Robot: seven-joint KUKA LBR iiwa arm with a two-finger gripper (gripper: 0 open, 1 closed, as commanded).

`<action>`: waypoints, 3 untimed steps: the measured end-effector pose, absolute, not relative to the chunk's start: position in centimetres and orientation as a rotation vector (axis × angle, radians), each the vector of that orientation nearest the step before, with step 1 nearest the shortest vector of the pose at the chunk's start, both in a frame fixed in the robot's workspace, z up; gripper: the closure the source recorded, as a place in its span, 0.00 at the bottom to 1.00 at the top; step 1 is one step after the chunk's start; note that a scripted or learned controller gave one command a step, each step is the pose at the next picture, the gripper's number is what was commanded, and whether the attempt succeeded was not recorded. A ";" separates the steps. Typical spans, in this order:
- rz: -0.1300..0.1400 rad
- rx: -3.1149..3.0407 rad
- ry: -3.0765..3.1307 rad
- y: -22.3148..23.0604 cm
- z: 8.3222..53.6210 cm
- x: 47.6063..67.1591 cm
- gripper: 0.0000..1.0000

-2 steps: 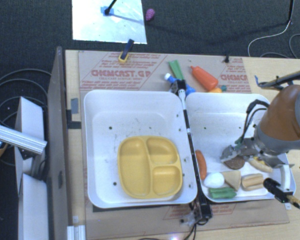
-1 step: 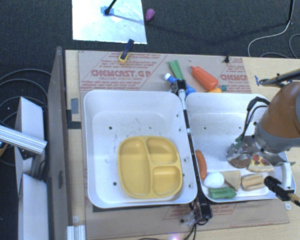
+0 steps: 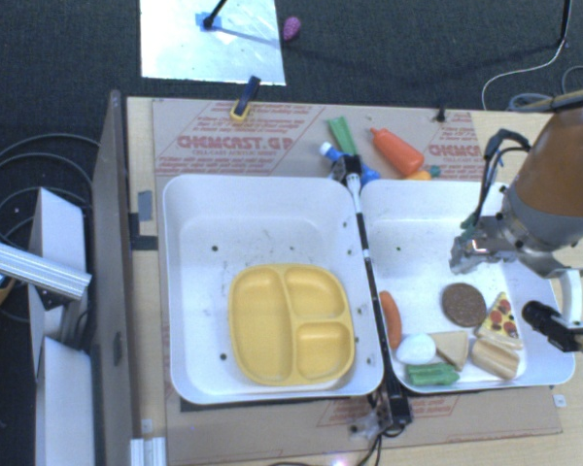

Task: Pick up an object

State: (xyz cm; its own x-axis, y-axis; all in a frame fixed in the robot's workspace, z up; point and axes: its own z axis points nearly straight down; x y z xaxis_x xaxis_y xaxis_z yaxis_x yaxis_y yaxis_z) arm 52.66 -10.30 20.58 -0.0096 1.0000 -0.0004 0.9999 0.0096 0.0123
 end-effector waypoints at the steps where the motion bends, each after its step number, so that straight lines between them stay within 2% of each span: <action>1: 0.002 2.217 2.223 -10.6 19.9 52.4 0.00; 2: -0.002 2.226 2.216 -17.1 17.1 51.9 0.00; 3: -0.003 2.224 2.225 -16.6 9.2 51.4 0.00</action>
